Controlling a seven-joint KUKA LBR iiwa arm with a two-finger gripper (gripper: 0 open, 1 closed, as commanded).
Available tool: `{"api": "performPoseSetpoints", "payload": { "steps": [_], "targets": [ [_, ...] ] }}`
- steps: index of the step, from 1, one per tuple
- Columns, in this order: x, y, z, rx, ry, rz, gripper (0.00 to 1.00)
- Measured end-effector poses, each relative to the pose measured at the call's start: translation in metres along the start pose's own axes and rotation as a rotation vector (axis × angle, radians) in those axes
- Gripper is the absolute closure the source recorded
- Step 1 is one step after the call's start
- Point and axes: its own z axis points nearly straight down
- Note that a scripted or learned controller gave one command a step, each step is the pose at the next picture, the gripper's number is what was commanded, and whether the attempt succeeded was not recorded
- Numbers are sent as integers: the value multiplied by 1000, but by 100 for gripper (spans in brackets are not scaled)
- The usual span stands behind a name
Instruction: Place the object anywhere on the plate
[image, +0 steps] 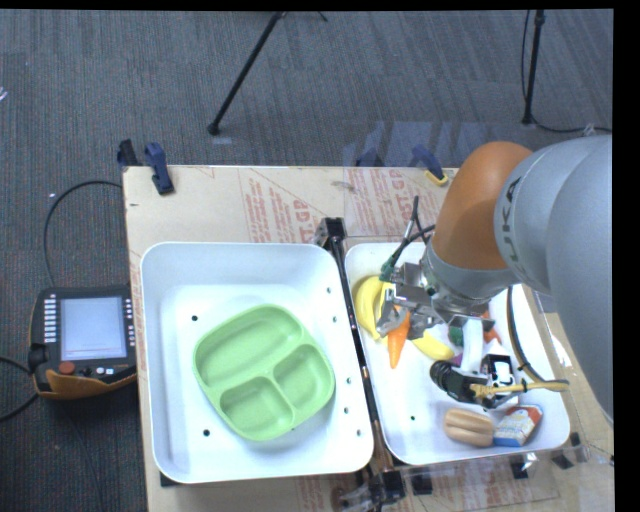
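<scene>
Arm bent over right bin, hand near carrot

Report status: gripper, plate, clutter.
Gripper over right bin, at orange carrot. Green three-compartment plate in left bin. Yellow banana beside carrot.
</scene>
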Motion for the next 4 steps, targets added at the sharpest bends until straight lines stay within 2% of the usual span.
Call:
{"api": "performPoseSetpoints", "payload": {
  "steps": [1, 4],
  "targets": [
    [0, 0, 0, 0, 0, -1, 0],
    [0, 0, 0, 0, 0, -1, 0]
  ]
}}
